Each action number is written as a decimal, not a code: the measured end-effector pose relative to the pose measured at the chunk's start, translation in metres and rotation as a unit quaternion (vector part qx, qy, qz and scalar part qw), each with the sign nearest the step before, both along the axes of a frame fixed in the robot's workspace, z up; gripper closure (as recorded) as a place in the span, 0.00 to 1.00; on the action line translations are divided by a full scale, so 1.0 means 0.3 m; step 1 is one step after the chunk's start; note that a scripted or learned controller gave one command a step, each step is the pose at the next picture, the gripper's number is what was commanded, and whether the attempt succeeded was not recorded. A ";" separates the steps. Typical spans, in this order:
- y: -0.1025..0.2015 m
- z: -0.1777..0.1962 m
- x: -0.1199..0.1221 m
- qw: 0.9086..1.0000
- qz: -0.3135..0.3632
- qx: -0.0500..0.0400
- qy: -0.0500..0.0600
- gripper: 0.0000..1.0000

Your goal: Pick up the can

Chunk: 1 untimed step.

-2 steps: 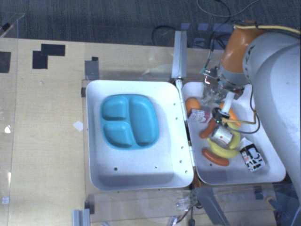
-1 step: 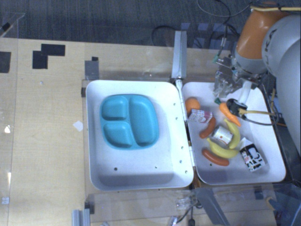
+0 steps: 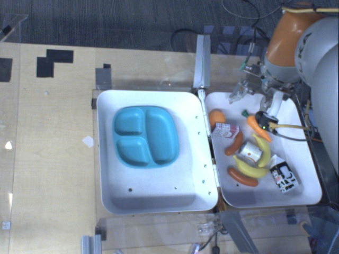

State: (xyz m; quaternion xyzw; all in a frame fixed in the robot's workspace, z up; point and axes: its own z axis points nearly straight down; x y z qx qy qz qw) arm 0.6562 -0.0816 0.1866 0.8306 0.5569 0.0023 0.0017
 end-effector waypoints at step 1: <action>-0.038 -0.327 -0.157 0.999 -0.046 0.001 -0.002 0.00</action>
